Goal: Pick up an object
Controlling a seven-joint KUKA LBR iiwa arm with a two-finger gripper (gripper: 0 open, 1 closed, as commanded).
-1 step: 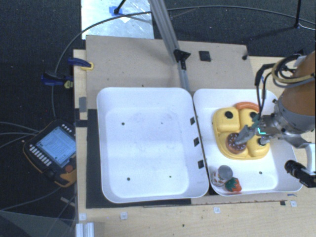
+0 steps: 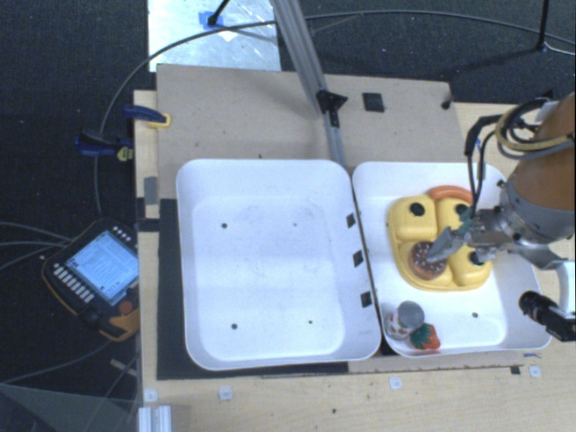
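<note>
A lumpy yellow toy (image 2: pixel 423 223) with dark spots lies in the middle of the right bin (image 2: pixel 513 318). An orange piece (image 2: pixel 447 192) peeks out behind it. A round brownish disc (image 2: pixel 419 259) rests on the toy's front left. My gripper (image 2: pixel 443 246) reaches in from the right and hangs low over the yellow toy, its tip just beside the brownish disc. In the bin's near left corner lie a small grey round object (image 2: pixel 410 313) and a red and green object (image 2: pixel 425 336).
The left bin (image 2: pixel 207 268) adjoins the right one along a ridge with black clips (image 2: pixel 358 257). A metal pole (image 2: pixel 301 48) slants over the bench's back. A hand-held pendant (image 2: pixel 94 273) lies left of the bench, with cables around it.
</note>
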